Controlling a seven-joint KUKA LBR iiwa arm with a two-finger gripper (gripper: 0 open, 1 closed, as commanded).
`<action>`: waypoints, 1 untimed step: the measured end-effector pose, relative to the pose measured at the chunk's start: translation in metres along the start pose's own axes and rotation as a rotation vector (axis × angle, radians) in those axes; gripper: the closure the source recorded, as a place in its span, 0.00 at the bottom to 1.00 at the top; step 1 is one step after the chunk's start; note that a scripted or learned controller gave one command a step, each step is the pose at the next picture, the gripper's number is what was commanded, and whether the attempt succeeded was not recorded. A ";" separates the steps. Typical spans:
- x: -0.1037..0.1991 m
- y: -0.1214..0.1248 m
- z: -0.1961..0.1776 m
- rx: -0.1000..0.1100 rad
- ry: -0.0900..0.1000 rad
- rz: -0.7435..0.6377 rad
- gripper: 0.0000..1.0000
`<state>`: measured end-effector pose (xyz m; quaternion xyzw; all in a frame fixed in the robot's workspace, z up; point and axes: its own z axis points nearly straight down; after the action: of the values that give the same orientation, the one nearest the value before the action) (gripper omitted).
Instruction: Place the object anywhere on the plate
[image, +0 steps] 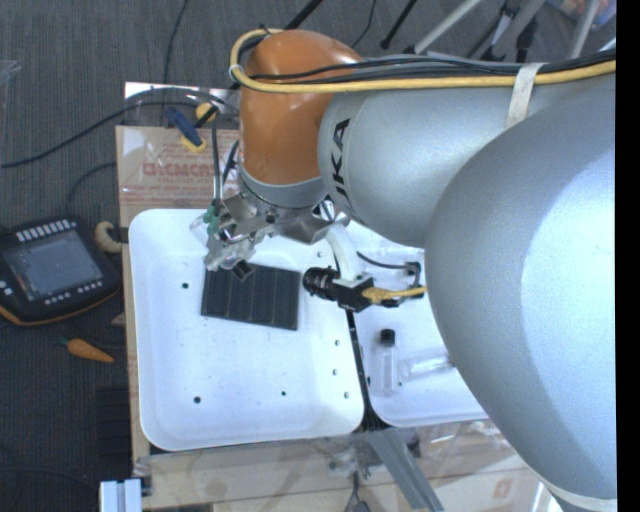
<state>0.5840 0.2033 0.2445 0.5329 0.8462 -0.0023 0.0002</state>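
A black ribbed rectangular plate (252, 298) lies flat in the left white bin (170, 400), toward its far half. My gripper (226, 254) hangs over the plate's far left corner, low and close to it, under the orange wrist band. I see nothing clearly between its tips. A small clear vial with a black cap (386, 358) lies in the right bin (420, 408), near the wall shared by the two bins, well apart from the gripper.
The big grey arm covers most of the right bin and the right of the view. A pale clear piece (428, 364) lies beside the vial. A cardboard sheet (165, 170) sits behind the left bin, and a black pendant (50, 268) lies on the floor at left.
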 end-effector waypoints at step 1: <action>0.013 0.019 -0.101 -0.001 0.000 0.147 1.00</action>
<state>0.5960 0.2233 0.3451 0.5934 0.8049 -0.0017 0.0009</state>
